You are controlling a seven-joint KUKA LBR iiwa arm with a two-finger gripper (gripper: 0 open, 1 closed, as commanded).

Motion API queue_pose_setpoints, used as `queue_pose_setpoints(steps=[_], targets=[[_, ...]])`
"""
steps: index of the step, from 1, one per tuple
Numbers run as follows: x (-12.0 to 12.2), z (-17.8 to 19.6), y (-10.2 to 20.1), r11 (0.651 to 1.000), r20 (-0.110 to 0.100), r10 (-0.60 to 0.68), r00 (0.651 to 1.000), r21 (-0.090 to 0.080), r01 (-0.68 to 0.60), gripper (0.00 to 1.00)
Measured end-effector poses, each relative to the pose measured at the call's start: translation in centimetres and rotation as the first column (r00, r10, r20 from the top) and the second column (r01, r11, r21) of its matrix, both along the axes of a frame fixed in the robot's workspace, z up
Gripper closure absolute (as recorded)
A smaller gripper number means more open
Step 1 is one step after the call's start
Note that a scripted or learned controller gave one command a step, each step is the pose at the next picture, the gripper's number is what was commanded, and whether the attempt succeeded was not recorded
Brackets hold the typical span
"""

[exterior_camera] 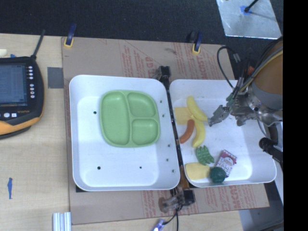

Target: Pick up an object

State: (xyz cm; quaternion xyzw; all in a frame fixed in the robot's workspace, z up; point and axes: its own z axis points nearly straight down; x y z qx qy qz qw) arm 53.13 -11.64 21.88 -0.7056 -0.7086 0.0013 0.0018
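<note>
Far left on the bench lay a handheld controller [17, 97]. In the left bin [86, 172] sat a green divided plate [129, 118]. In the right bin [255, 167], just past the divider, lay a yellow banana [197, 119], long axis running top-left to lower-right, with an orange sausage [186, 131] leaning against it; below sat a green toy [204, 155], a yellow block [196, 170], a dark green ball [217, 175] and a red packet [226, 160]. Right of the banana hung the gripper [216, 115], fingers parted, holding nothing, pointing left toward the banana.

Right bin [240, 143] has a banana [196, 108], a hot dog [186, 131], green stuff and a red packet [226, 160] lying loose.
</note>
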Motion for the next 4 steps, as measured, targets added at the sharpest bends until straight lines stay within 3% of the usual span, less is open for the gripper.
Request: queue_pose_setpoints(steps=[1,2,3,4], targets=[[2.8,-8.7,2.2,1.000,-0.002,0.001,1.000,-0.001,-0.001,0.00],[4.3,-12.8,1.8,1.000,-0.004,0.000,1.000,-0.001,0.000,0.00],[4.4,-11.7,1.7,1.000,-0.005,0.001,1.000,-0.002,-0.001,1.00],[6.1,-2.6,8.7,1.000,0.002,0.001,1.000,0.000,-0.001,1.00]])
